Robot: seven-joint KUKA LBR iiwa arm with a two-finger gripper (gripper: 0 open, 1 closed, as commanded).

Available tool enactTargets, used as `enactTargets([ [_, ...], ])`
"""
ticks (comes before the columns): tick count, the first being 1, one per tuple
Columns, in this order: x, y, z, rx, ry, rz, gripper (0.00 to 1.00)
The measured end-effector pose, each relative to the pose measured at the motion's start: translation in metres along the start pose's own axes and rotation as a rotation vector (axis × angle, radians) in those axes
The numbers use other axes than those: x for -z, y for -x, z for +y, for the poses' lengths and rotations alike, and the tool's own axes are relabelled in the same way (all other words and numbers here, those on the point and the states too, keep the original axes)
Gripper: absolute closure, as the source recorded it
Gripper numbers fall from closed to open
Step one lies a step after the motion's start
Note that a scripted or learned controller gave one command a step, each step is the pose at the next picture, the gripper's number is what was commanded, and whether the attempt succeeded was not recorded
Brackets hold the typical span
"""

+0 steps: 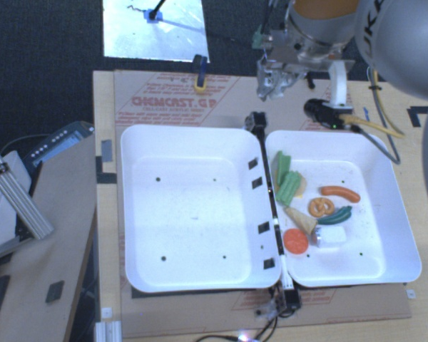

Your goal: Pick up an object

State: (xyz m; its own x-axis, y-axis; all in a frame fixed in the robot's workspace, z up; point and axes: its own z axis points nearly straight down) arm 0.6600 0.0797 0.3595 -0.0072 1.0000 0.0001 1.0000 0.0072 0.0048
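The right bin [392,212] holds several toy foods. Two green pieces [286,177] lie by its left wall, and an orange sausage [340,193] lies toward the middle. A pretzel [319,206] sits above a dark green pepper [335,216]. A tan cone [300,219], a red round slice [295,241] and a white block [332,236] lie toward the front. My gripper [273,85] hangs high over the bench behind the bins, above the divide between them and well away from the food.
The left bin [139,191] sits next to the right one, with black clips [257,184] along the shared wall. A yellow and blue clamp [200,73] stands on the board behind the left bin. A grey device [57,142] lies off the bench at left.
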Motion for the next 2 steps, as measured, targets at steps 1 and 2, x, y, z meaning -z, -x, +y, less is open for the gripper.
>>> enactTargets([
  [1,0.075,-0.071,0.01,0.004,0.006,0.005,1.0],
  [2,-0.147,-0.13,0.005,0.0,-0.02,-0.002,1.0],
])
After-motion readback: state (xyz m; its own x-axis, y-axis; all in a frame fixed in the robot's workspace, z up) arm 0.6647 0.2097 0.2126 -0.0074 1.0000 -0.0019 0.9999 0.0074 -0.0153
